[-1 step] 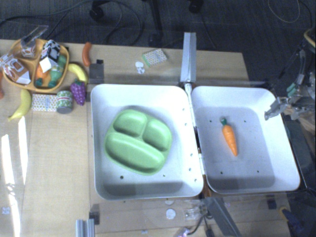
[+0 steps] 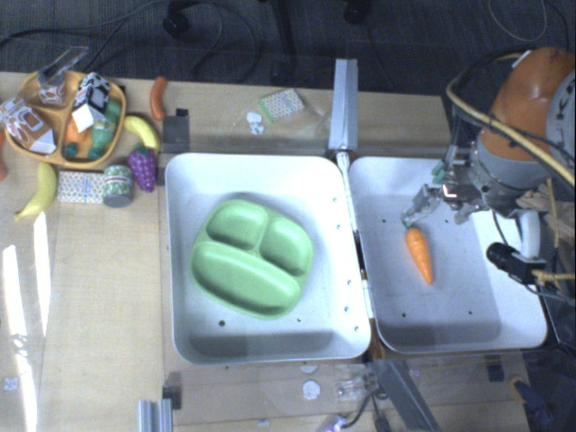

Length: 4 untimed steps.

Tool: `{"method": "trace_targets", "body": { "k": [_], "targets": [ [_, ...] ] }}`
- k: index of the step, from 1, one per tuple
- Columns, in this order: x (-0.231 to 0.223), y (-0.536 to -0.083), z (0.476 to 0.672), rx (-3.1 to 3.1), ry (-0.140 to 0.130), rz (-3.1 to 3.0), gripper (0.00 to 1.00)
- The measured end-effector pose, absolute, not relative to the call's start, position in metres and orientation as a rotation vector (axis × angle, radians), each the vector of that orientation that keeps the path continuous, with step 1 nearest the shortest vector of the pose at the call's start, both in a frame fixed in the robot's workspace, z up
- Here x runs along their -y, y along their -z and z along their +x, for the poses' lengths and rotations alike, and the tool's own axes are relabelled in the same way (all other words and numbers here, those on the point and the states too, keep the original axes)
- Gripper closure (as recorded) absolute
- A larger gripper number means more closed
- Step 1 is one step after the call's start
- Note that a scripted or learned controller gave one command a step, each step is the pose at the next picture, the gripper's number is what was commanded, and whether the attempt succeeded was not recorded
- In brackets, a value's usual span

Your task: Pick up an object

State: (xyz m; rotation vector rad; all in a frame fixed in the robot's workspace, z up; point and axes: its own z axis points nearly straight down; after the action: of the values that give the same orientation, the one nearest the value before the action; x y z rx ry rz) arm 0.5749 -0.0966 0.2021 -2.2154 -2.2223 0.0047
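The toy carrot [image 2: 419, 254] lies alone on the floor of the right bin [image 2: 468, 318], orange body running at a slant with its green stub at the upper end and its point toward the bin's near wall; it sits nearer the divider between the two bins than the bin's outer wall. The end effector [image 2: 436, 201] hangs just above and a little to the right of the carrot's green end, its two fingers spread apart with nothing between them, so it has hold of nothing. Judging by its look, the carrot is a light, stiff piece of moulded plastic: smooth, tapered and round in section, so it is likely to roll or squirt out sideways if pinched off-centre or near the thin tip. The best hold looks to be across the thick upper part of the body, just below the green stub, with the fingers closing at right angles to the carrot's long axis. It will not break or deform, so a firm squeeze should do no harm. To the carrot's left, in the left bin [image 2: 184, 241], rests a green divided plate [image 2: 254, 257], well apart from it. Beyond that bin, on the counter [image 2: 90, 331], sits a basket of toy food [image 2: 67, 120] with a banana [image 2: 36, 192] and grapes [image 2: 143, 169] beside it.
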Motion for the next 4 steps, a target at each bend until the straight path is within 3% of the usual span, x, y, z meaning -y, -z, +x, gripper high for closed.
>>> {"method": "trace_targets", "body": {
  "k": [1, 2, 3, 4],
  "targets": [
    [0.016, -0.18, 0.619, 2.21, -0.004, -2.23, 0.0],
    [-0.079, -0.18, 0.594, 2.316, -0.005, -2.118, 0.0],
    [-0.137, -0.236, 0.565, 2.25, 0.005, -2.194, 0.0],
    [-0.137, -0.236, 0.565, 2.25, 0.005, -2.194, 0.0]
  ]
}}
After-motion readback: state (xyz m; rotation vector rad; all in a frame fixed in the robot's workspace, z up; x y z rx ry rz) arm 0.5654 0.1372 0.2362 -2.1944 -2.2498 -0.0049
